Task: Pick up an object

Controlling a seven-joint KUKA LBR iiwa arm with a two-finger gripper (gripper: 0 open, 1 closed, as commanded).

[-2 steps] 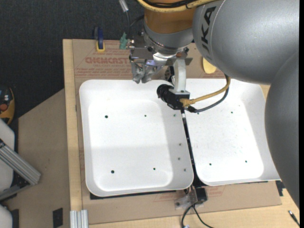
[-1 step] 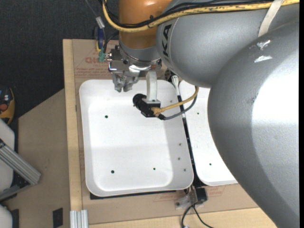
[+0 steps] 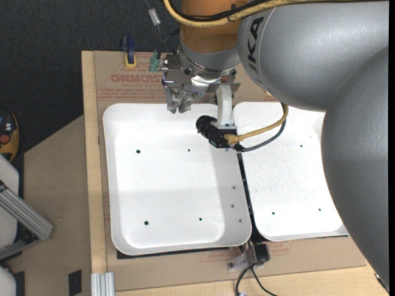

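My gripper hangs over the far rim of the left white bin, just left of the bin's middle line. The grey arm with its orange band comes in from the upper right and hides much of the right bin. I can make out no loose object on the visible floor of either bin, only small dark dots. Nothing shows under the gripper tip.
A black cable fitting with a tan hose hangs off the wrist over the ridge between the bins. A blue and yellow clamp sits on the brown board behind the left bin. Metal rails lie at lower left.
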